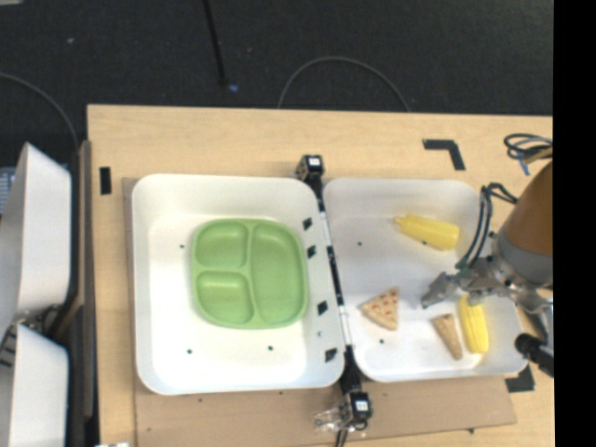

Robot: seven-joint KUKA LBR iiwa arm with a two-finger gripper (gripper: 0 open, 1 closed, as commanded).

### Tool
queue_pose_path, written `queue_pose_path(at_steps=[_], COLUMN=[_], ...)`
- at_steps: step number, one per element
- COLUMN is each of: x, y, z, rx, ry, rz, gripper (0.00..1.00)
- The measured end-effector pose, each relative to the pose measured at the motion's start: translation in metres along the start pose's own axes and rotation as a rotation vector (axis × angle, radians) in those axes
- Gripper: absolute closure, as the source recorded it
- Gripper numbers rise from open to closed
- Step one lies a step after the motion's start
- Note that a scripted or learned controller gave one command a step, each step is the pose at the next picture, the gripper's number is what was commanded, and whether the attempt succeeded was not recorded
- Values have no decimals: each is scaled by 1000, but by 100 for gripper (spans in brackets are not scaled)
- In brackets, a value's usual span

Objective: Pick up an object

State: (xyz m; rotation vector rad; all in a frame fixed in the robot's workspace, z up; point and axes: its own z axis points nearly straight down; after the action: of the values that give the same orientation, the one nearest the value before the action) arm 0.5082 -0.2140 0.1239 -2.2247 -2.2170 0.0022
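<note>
Corn within reach of the gripper, right bin

Corn lies in the right bin, near its right front corner, long axis running roughly front to back in the camera view. A bread wedge lies just beside it on its left, on nearly the same axis. A pizza slice sits further left, apart from both. A yellow bottle lies toward the back of the bin, long axis left to right with a slight tilt, well apart from the corn.

Gripper hangs over the right part of the right bin, at the back end of the corn. One dark finger projects to the left of the wrist. The fingers appear spread, and nothing shows between them: the gripper looks released and empty.

Key relation: the corn lies directly in front of the gripper, its near end about under the fingertips. As a judgement, a grasp across the short axis calls for a small shift toward the front edge and a descent. Risk: the bread wedge lies close enough to be struck or pinched along with the corn.

The left bin holds a green tray, well apart from the gripper
</note>
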Motion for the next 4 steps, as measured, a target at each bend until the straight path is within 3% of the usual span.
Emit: queue_pose_path(at_steps=[1,2,4], x=[4,1,-8], y=[8,6,7], z=[16,8,-95], rx=[-18,-16,-8], ry=[5,0,-3], rz=[-8,-4,-7], gripper=[0,100,100])
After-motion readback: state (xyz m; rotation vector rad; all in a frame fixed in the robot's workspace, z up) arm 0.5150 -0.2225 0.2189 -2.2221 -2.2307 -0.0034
